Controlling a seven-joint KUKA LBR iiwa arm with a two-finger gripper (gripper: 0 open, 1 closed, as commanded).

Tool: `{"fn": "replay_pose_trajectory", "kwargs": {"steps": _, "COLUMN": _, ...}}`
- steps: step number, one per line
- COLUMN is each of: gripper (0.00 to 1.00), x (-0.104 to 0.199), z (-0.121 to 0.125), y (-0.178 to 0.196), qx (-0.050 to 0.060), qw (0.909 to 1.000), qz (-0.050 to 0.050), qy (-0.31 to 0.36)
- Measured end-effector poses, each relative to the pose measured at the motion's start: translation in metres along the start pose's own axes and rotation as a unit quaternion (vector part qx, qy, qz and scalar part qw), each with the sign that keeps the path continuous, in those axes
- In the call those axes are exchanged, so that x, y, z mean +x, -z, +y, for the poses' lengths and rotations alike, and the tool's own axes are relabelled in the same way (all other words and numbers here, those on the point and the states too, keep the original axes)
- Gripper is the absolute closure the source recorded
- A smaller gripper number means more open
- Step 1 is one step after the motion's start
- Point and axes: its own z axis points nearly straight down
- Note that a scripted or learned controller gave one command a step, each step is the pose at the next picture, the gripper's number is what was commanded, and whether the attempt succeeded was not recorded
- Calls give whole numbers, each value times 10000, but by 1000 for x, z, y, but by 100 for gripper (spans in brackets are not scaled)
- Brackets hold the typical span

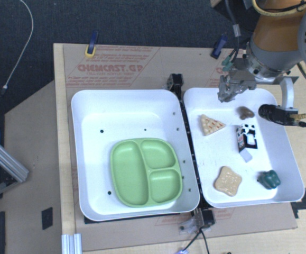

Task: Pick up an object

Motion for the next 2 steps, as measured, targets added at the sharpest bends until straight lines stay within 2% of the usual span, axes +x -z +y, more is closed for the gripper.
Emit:
{"fn": "replay_pose_trajectory", "kwargs": {"steps": 1, "gripper": 100, "x": 56, "z": -17, "y": -1, "qx": 1, "qw": 10000, "qz": 1, "qy": 1}}
{"fn": "replay_pose_trajectory", "kwargs": {"steps": 2, "gripper": 100, "x": 105, "z": -30, "y": -23, "qx": 11, "qw": 10000, "qz": 1, "qy": -2}}
